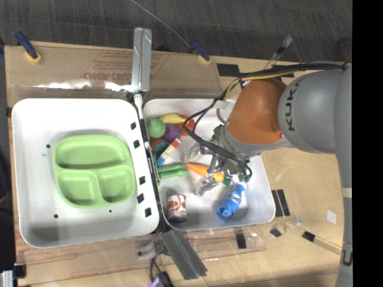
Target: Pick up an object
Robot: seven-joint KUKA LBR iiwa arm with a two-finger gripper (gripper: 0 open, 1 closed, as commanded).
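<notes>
In the right-hand white bin [263, 211] lies a heap of small toy items. An orange carrot-like piece [197, 168] lies near the middle of the bin floor, and the end effector [210, 178] sits right over its right end, touching or all but touching it. Just to the right, a blue bottle [230, 202] lies tilted, its paler cap end pointing up toward the end effector and its body running down toward the bin's lower right corner. The metal fingers seem to point down and left into the clutter, but wires and glare blur them, so whether they are spread, pressed together or pinching anything cannot be told here.

Left of the carrot piece lies a green elongated item [172, 171], and above it a cluster: a green ball [156, 127], a yellow banana [174, 118], a purple piece [172, 133] and a red piece [159, 143] near the bin's left wall. A small can with a white and red-brown label [176, 207] stands near the bin's lower left corner, well apart from the end effector.

The grey arm [317, 109] with its orange band [256, 113] reaches over the bin's upper right part.

The left white bin [30, 160] holds a green divided tray [94, 170]. Both bins rest on the brown tabletop [299, 172].
</notes>
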